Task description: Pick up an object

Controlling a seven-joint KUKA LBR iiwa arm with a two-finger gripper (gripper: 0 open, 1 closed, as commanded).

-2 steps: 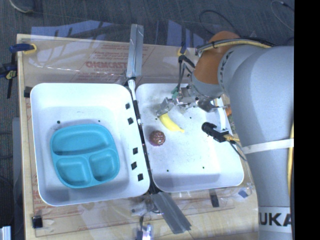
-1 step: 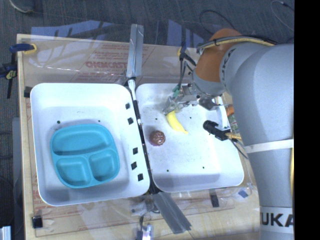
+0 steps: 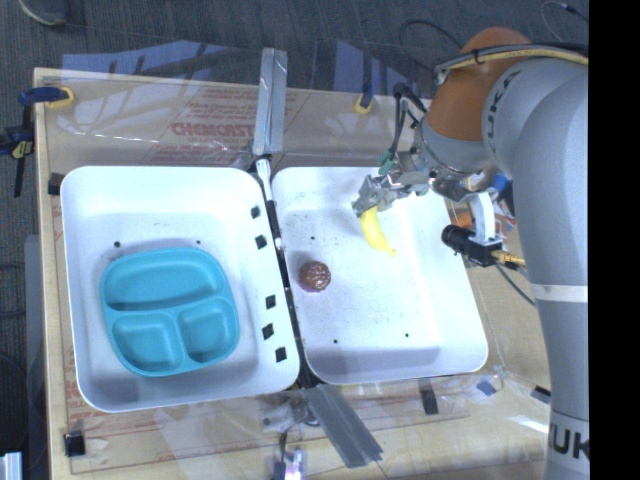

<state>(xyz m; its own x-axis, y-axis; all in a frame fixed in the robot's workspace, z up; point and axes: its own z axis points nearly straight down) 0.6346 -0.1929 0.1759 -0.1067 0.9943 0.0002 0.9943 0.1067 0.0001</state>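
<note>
The banana (image 3: 376,231) sits in the right bin (image 3: 440,343), near its far side, with its upper end right at the gripper (image 3: 372,200); the fingers seem to close around that tip, so by my reading the grasp is made or nearly made, and the lift clear of the bin is left to do. Whether the fruit rests on the floor or hangs just above it is hard to tell, the fingertips blur into the banana's end, and the small brown ball (image 3: 316,276) and the blue tray (image 3: 170,310) in the left bin (image 3: 80,193) lie well apart from it.
</note>
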